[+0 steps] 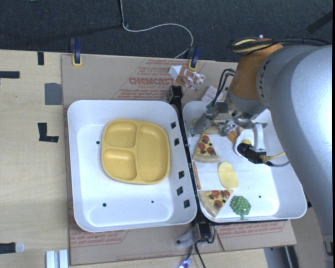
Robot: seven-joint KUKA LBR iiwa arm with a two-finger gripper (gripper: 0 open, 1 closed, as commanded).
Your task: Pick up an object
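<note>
Left bin [84, 149]: shallow, white, square with rounded corners; sits at 9 o'clock of the bench centre, touching the right bin along a black divider strip.
Left bin contents: one yellow divided plate [136, 151] with three compartments, lying flat near the bin's middle, nothing on it.
Right bin [279, 200]: shallow, white, at 3 o'clock of the left bin; its upper part is covered by the arm.
Right bin contents: upper pizza slice [206, 148] at 10 o'clock within the bin, just beside the divider; yellow oval piece [228, 175] near the middle, at 5 o'clock from that slice; lower pizza slice [214, 200] at 7 o'clock, near the bin's front rim; green bumpy piece [240, 205] just beside it at 3 o'clock, looks like broccoli.
Arm [301, 94]: grey, with an orange band, entering from 3 o'clock.
Gripper [223, 124]: low over the right bin's 12 o'clock end, directly above the upper pizza slice; whether it is spread or closed cannot be told, and nothing is seen in its hold.
Bench surface [22, 166]: light wood with black marks; brown cardboard lies under both bins.
</note>
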